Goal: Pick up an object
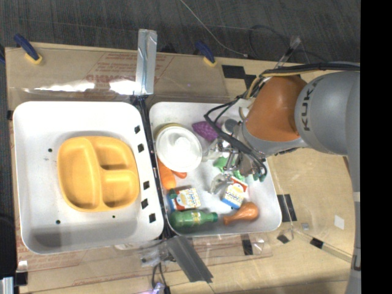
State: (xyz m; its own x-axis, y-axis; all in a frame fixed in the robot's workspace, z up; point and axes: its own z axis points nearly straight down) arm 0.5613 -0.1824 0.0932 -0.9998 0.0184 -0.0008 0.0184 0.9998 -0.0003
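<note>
Gripper (pixel 229 175) down in right bin (pixel 269 195) among toys, approx. over small carton (pixel 234 195); grip state can't tell, prob. mid-reach; next: close on carton, lift straight.

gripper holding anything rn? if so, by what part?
Cannot be told. The gripper is down in the right bin, just above a small carton, with nothing visibly between its fingers.

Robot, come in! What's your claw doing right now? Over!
Gripper low in right bin, over the toy pile. Small carton just below it, nothing seen held. Bowl, green bottle crowd close. Yellow tray in left bin.
</note>
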